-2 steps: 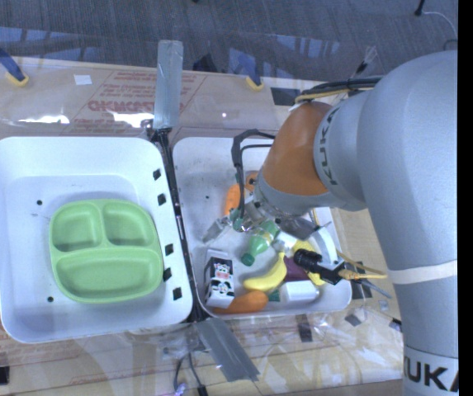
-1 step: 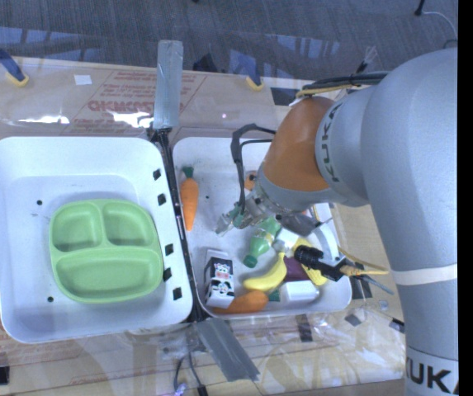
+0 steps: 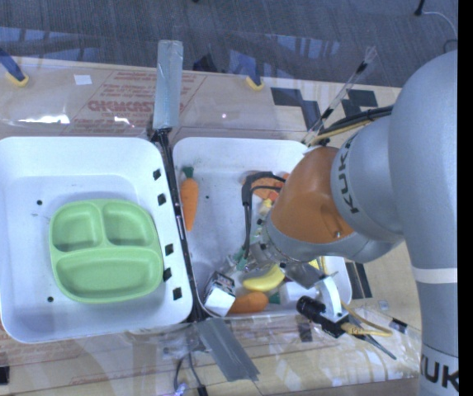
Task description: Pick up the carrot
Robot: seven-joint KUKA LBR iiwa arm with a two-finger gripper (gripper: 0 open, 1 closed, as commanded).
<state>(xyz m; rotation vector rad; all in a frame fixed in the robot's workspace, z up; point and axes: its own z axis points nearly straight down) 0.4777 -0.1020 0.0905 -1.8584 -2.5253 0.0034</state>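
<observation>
Looming closest to the lens, the grey arm (image 3: pixel 422 188) is reaching in from the right, its orange band (image 3: pixel 306 200) hanging over the right-hand bin (image 3: pixel 219 151); the gripper (image 3: pixel 248 262) is sitting low beneath that band, among a small clutter at the bin's near end; whether it is released, clenched or grasping anything cannot be told, since the wrist is covering it.

The carrot (image 3: pixel 189 200) is lying lengthwise along the right bin's left wall, just beside the divider between the two bins, its green top pointing away from the camera; it is well apart from the gripper and nothing is touching it.

A yellow banana-like piece (image 3: pixel 262 281) and an orange piece (image 3: pixel 248 302) are lying beneath the wrist; a green divided plate (image 3: pixel 104 250) is resting in the left bin (image 3: pixel 13 159).

To do this step well, the arm probably needs to be lifting clear of the clutter, travelling toward the divider, and closing across the carrot's narrow width, keeping off the wall.

Much of the right bin's floor is being hidden by the arm; the small pieces under it are hard to identify.
</observation>
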